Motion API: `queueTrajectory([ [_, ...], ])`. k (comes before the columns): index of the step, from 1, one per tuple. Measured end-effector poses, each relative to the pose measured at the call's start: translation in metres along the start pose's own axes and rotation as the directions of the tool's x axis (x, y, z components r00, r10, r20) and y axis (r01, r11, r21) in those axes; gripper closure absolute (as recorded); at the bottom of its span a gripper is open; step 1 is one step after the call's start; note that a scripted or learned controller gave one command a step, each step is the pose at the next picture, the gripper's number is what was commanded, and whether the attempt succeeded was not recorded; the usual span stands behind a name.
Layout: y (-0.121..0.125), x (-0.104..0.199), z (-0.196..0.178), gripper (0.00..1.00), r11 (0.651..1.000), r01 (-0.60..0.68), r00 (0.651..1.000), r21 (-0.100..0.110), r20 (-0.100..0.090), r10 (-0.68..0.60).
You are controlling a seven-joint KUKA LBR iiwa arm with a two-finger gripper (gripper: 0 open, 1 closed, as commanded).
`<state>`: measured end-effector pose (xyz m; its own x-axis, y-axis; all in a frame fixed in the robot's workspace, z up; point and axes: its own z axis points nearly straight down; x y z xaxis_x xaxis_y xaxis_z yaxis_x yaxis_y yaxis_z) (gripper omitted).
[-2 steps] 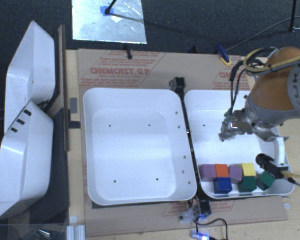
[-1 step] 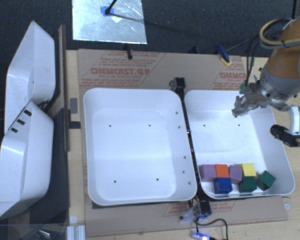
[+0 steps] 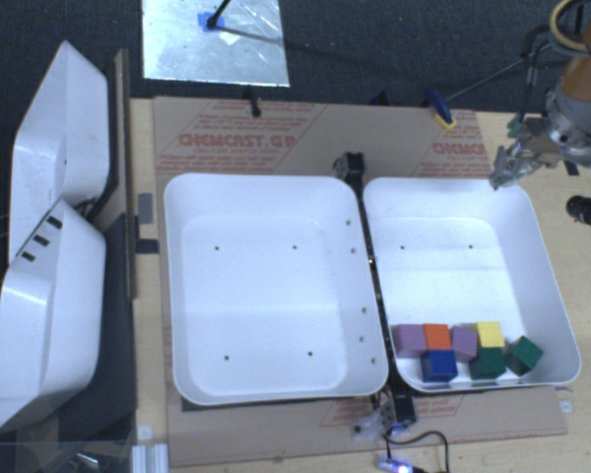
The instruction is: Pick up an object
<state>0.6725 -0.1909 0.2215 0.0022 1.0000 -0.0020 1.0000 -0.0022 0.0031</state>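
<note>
Left bin (image 3: 187, 294) sits beside the right bin (image 3: 547, 264), where the blocks (image 3: 463, 348) huddle along the near wall. Gripper (image 3: 502, 170) hovers over the far right corner, well apart from them, its grip impossible to tell.

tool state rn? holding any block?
Tool: above the right bin's far right corner, open or closed cannot be told. No block between its tips; the blocks sit at the bin's near edge.
</note>
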Motion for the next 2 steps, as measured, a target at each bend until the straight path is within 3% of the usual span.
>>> queueTrajectory([
  [1, -0.040, 0.020, 0.015, 1.00, 1.000, 0.003, 1.000, 0.003, -0.003, -0.003],
  [2, 0.001, -0.009, -0.032, 1.00, 1.000, 0.002, 1.000, -0.002, 0.000, -0.002],
])
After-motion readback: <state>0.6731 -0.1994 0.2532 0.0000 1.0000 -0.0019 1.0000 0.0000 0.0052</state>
